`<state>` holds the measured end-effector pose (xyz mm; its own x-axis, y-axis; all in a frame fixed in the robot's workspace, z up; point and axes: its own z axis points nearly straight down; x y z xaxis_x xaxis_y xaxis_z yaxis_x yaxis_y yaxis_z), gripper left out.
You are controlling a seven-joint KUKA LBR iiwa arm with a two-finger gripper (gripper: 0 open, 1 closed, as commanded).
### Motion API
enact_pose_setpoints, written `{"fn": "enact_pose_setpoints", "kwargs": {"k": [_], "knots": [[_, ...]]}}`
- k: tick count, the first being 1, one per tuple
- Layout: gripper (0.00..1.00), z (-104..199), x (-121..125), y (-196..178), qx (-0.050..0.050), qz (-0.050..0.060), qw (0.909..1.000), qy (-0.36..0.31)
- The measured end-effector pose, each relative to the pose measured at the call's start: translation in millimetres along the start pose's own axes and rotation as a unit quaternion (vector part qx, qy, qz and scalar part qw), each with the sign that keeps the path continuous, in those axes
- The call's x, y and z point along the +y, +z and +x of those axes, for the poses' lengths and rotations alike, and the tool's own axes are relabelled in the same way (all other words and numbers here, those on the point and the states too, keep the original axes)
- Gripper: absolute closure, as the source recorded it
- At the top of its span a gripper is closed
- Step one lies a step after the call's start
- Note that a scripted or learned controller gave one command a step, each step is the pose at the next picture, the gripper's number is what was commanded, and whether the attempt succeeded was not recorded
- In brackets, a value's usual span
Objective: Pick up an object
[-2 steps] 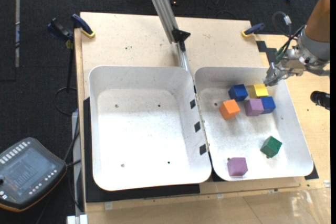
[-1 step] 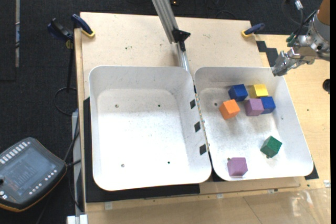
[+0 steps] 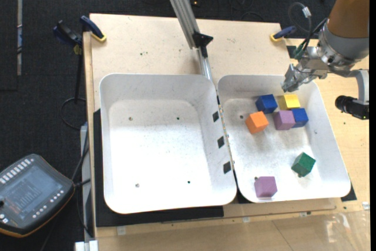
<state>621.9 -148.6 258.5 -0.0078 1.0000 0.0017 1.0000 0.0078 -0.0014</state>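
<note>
A grey handheld control unit [image 3: 29,194] with a screen lies at the bottom left, off the bench. Two white bins sit side by side on the wooden bench [image 3: 153,44]. The right bin [image 3: 329,144] holds seven small blocks. A purple block [image 3: 265,186] lies near its front edge, with a green block [image 3: 304,164] to the right of it. Further back sits a cluster: an orange block [image 3: 257,121], a dark blue block [image 3: 267,103], a yellow block [image 3: 289,101], a light purple block [image 3: 284,119] and a blue block [image 3: 299,117]. The pincer [image 3: 291,84] hangs just above and behind the yellow block, at the bin's back rim, holding nothing visible; how wide it stands I cannot tell.
</note>
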Motion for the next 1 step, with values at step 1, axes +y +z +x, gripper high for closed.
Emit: {"fn": "enact_pose_setpoints", "kwargs": {"k": [1], "knots": [[1.0, 59.1, -16.4, 9.9, 0.0, 0.0, 1.0, 0.0]]}}
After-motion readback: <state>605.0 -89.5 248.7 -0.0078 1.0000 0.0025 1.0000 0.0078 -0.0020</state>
